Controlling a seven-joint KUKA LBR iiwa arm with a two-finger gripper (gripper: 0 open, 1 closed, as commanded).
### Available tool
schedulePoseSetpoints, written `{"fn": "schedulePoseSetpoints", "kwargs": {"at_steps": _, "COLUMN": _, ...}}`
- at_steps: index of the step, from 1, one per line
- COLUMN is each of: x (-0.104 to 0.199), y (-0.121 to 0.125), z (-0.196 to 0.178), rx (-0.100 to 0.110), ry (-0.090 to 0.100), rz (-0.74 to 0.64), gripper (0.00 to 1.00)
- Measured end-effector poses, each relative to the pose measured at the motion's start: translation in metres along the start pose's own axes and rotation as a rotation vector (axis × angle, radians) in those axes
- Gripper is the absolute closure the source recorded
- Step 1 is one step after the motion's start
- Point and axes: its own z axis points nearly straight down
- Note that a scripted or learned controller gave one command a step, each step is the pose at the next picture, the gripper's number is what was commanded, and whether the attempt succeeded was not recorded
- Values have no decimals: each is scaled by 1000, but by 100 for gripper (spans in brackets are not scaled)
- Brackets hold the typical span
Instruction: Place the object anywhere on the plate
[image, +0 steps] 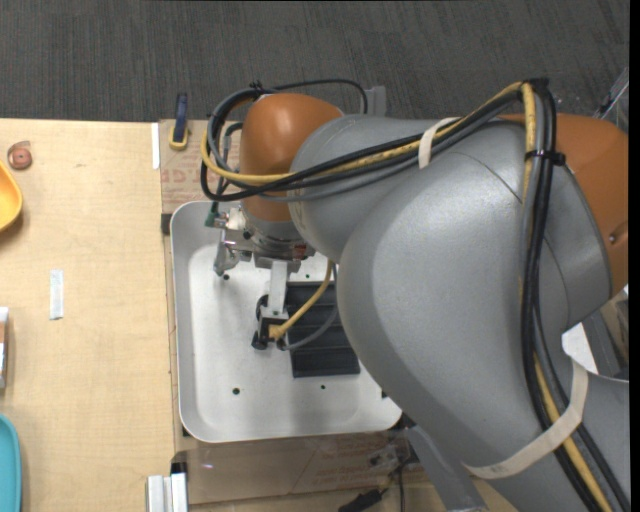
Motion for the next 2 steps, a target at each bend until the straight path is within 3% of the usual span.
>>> {"fn": "schedulePoseSetpoints", "kwargs": {"at_steps": 1, "x": 7, "y": 4, "z": -20, "rx": -4, "ry": 1, "rz": -592, "gripper": 0}}
{"fn": "schedulePoseSetpoints", "kwargs": {"at_steps": 2, "x": 7, "y": 4, "z": -20, "rx": -4, "ry": 1, "rz": -591, "gripper": 0}}
